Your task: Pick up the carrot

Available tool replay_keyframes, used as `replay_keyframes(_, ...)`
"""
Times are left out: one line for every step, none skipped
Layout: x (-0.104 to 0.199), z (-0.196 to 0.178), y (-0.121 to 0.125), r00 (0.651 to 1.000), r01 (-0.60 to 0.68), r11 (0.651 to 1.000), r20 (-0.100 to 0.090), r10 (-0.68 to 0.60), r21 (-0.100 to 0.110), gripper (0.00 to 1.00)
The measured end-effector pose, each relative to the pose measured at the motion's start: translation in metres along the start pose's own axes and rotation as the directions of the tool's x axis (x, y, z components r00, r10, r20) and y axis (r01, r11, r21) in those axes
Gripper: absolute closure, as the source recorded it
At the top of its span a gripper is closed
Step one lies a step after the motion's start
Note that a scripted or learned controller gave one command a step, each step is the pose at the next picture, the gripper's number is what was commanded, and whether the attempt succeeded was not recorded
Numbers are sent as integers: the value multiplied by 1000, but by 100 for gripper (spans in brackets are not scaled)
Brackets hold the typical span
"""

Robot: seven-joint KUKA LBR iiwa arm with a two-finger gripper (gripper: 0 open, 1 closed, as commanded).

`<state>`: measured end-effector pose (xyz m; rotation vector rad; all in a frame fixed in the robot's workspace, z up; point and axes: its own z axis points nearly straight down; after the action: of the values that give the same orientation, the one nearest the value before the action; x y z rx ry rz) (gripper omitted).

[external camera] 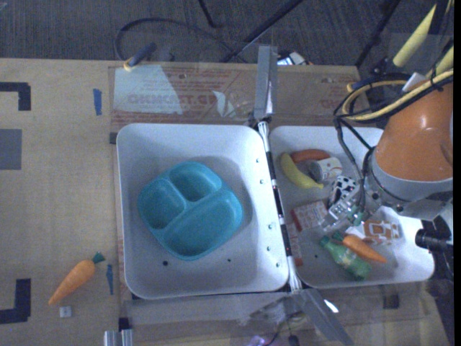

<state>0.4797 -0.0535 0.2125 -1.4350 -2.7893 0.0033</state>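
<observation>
Orange is the colour of the carrot (364, 249), which lies in the right bin (421, 269) near its front wall, tilted, with its thick end toward the middle of the bin. It rests against a green bottle (346, 257) lying just in front of it; the two touch or overlap. A small orange-and-white packet (382, 230) sits just behind the carrot.

A second carrot (72, 280), with a green top, lies outside both bins on the counter (57, 193), well to the left of the left bin (137, 146) and near the counter's front edge.

Left bin contents: one blue divided plate (190, 209), set roughly in the middle.

Right bin, rear portion: a yellow banana (297, 171), a red-orange item (311, 154) just behind it, and a white cup (321, 169) beside them. A red-printed card (311, 214) lies near the bin's left wall.

The arm (418, 150) enters from the right and stands over the right bin. Its jaws (344, 206) are low over the middle of the bin, just behind the carrot, near a black-and-white checkered item (344, 187). I cannot tell whether the jaws are open or closed; nothing is seen between them.
</observation>
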Motion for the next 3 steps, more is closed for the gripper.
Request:
replay_keyframes(3, -25, 2, 1000, 23, 1000, 2, -23, -1, 100)
replay_keyframes(-24, 14, 33, 975, -221, 975, 1, 221, 0, 100)
replay_keyframes(-24, 14, 33, 975, -221, 975, 1, 221, 0, 0)
